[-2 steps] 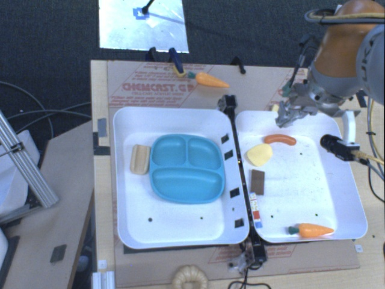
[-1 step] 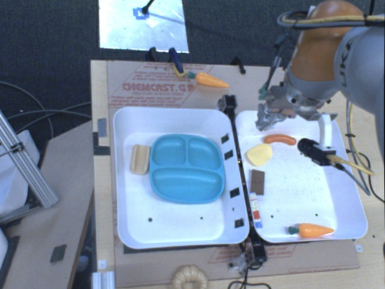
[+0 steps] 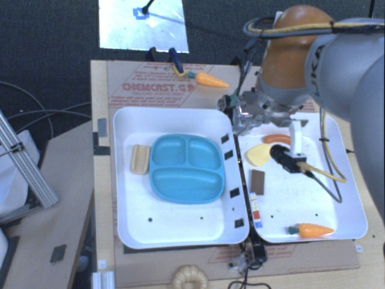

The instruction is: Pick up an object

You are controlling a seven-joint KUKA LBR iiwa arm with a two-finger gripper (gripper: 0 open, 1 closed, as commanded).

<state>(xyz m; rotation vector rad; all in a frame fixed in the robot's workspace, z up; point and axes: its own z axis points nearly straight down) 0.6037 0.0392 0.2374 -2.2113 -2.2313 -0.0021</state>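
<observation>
Orange comes first: at the lower right of the frame a toy carrot (image 3: 313, 230) lies on the floor of the right bin (image 3: 340, 200), its long axis across the picture and its green end to the left. Further up, close to the divider, we see a brown block (image 3: 257, 182) with its long side running up and down the frame. Just above it is a yellow slice (image 3: 257, 156), and beyond that a red-orange piece (image 3: 275, 139) stretched left to right.

In the left bin (image 3: 129, 212) sit a blue divided plate (image 3: 186, 167) and a tan block (image 3: 140, 159), both well apart from the action.

The gripper (image 3: 242, 116) hangs over the upper left corner of the right bin, beside the divider, under the arm (image 3: 349, 71). We judge the yellow slice the likeliest target. It lies just below the gripper in the frame and slightly to the right, so the coming move would be a short shift toward the lower right, then a descent.

We cannot tell whether the gripper is open or closed (the wrist hardware crowds it), and we see nothing held. The right end of the red-orange piece is covered by robot hardware.

Farthest off, a second carrot (image 3: 210, 80) rests on cardboard (image 3: 150, 88) outside the bins.
</observation>
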